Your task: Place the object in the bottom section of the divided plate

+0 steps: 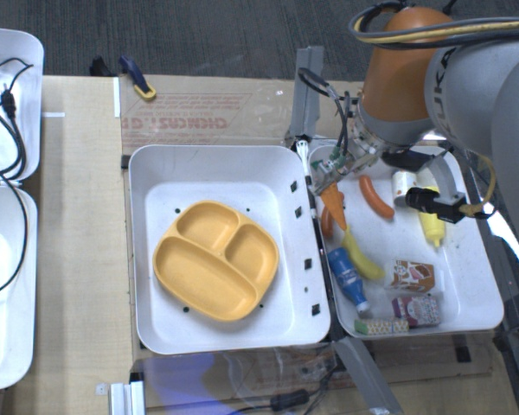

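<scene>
Step in hand, as I judged it: the pick. The pincer point(329, 173) was down at the upper-left corner of the right bin point(476, 309), close against the wall shared with the left bin point(147, 249), with the grey arm point(467, 76) reaching in from the right above it.

The orange carrot-like piece point(332, 206) lay directly below the pincer tip, touching or nearly touching it. This was most likely the object meant for the plate. I could not see the piece between the fingers, so no grasp is recorded. How far the pincer stood open could not be told; wrist hardware and cables masked the tip.

Other items in the right bin: a red sausage point(377, 197), a yellow banana point(362, 258), a blue bottle point(348, 279), a yellow squeeze bottle point(432, 225) and small cartons point(413, 275) toward the near edge.

The divided plate point(216, 259), yellow-orange, sat in the middle of the left bin with nothing in its three sections. Its large bottom section point(199, 282) faced the near side of the bench.

Next move, in my judgement: secure the carrot piece, lift it clear of the dividing wall, carry it left, and lower it over the large section. Risk: the piece sat tight against the wall, leaving little room for a finger on that side.
</scene>
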`<state>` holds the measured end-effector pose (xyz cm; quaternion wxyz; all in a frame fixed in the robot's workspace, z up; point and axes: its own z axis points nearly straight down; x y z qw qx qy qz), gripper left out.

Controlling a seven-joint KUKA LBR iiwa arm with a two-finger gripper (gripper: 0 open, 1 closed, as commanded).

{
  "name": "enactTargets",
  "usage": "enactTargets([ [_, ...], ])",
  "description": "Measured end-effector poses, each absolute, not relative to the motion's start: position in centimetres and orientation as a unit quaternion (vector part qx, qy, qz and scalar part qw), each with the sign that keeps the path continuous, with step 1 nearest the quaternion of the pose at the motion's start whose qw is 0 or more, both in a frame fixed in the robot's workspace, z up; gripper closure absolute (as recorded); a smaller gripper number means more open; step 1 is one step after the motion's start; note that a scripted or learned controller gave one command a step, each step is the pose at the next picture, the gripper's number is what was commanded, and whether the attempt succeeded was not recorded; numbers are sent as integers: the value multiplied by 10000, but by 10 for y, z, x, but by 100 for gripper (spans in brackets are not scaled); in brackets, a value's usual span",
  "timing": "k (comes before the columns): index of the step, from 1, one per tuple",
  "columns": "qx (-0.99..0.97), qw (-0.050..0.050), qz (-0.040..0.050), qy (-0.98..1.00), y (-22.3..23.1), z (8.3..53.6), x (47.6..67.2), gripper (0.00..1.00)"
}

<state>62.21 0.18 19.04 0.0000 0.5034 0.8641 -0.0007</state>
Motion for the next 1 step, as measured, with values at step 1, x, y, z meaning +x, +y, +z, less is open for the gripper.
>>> enactTargets([
  [1, 4842, 9, -9, 8749, -16, 191, 637, 100],
])
